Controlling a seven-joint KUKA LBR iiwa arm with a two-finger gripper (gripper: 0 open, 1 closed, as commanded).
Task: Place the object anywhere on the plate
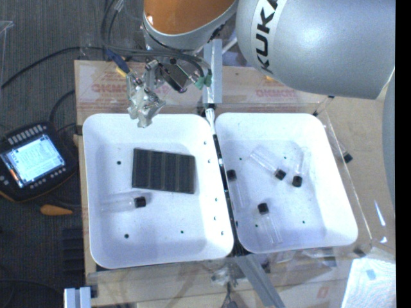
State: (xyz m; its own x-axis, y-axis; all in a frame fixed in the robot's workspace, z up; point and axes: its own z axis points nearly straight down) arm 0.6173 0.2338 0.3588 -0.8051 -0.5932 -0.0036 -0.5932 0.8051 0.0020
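Gripper [142, 111] hovered over left bin [96, 236] far rim, finger state untellable. Vial [122, 202] lay beside dark plate [163, 171], ungrasped. Next: descend onto vial.

The arm [314, 31] runs off the top and right edges — its bulk hides the tabletop [282, 92] behind the right bin [334, 146]. The tool [142, 111] is small and blurred; clear vials [117, 202] nearly vanish against white.
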